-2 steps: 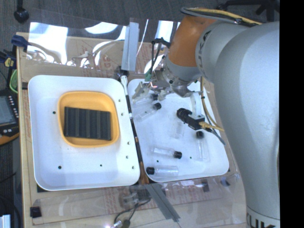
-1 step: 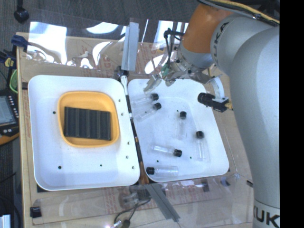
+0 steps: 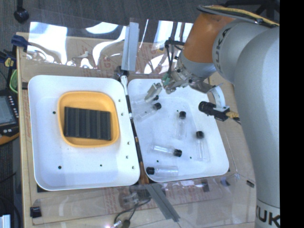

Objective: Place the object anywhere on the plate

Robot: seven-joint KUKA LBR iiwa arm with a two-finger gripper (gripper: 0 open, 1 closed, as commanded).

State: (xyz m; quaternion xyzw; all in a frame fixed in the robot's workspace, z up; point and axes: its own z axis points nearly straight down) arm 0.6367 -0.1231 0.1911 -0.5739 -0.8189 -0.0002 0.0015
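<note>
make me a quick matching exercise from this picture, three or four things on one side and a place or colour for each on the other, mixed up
Things:
1. plate
2. gripper
3. band on the arm
4. vial at the right bin's front edge

Descriptions:
A. orange, above the wrist
B. clear with a black cap, lying on its side
C. yellow rim with a dark ribbed centre, in the left bin
D. over the back left part of the right bin

Pairs: 1-C, 2-D, 3-A, 4-B

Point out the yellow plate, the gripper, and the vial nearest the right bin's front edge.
yellow plate (image 3: 88, 99): camera view, on its bare far rim.
gripper (image 3: 154, 92): camera view, midway between the fingertips.
vial (image 3: 162, 170): camera view, on its clear body beside the black cap.
</note>
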